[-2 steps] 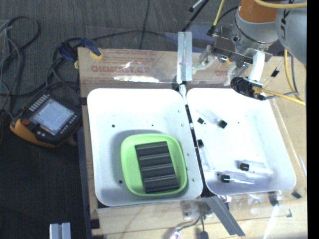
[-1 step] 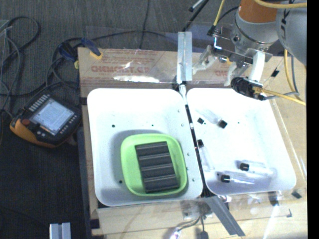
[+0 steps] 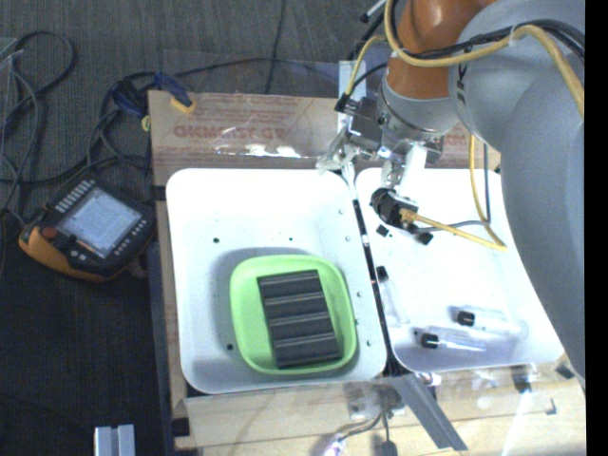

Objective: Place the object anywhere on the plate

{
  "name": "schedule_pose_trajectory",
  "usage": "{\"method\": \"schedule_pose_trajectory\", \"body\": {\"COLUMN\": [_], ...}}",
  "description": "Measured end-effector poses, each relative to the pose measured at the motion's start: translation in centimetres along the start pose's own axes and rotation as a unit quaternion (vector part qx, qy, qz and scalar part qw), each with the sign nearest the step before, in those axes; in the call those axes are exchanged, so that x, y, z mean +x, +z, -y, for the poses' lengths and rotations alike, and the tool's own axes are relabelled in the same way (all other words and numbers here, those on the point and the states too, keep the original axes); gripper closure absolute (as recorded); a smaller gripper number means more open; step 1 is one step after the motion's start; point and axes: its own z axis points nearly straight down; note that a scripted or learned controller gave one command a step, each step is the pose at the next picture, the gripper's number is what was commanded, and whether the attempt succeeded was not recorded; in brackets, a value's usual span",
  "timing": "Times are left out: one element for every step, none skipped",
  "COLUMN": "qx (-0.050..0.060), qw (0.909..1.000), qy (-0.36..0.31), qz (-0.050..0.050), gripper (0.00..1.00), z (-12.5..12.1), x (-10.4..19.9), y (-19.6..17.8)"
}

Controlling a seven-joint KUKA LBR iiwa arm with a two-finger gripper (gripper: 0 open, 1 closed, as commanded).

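A square green plate lies in the near part of the left bin. A dark grey ridged block rests flat on it and covers most of its middle. My gripper hangs over the far end of the divider between the two bins, well beyond the plate. It is apart from the block, and I see nothing in it.
Two clear tubes with black caps lie at the near end of the right bin. A small black piece sits by the divider. A cardboard wall stands behind the bins. A teach pendant lies off the bench at left.
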Motion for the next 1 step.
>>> {"method": "schedule_pose_trajectory", "body": {"qx": [-0.001], "qw": [0.9999], "qy": [0.014], "qz": [0.001], "gripper": [0.0], "z": [-4.88], "x": [0.77], "y": [2.41]}}
